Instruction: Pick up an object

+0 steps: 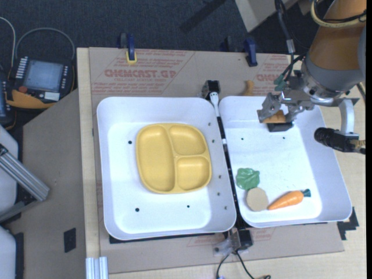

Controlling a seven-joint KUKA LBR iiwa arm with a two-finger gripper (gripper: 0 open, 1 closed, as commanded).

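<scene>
My gripper (278, 110) hangs over the far end of the right bin (325, 173), and a small tan-brown piece (278, 117) shows between its fingers, with a dark shadow just beneath it on the bin floor. At the near end of the same bin lie a green leafy toy (247, 178), a round tan disc (256, 199) and an orange carrot (289, 199) with a green top. These three sit close together, well apart from the gripper.
The left bin (116, 173) holds a yellow divided plate (173, 157) in its middle. The grey arm with its orange band (343, 16) comes in from the upper right. A black cable fitting (334, 138) juts over the right bin's right rim.
</scene>
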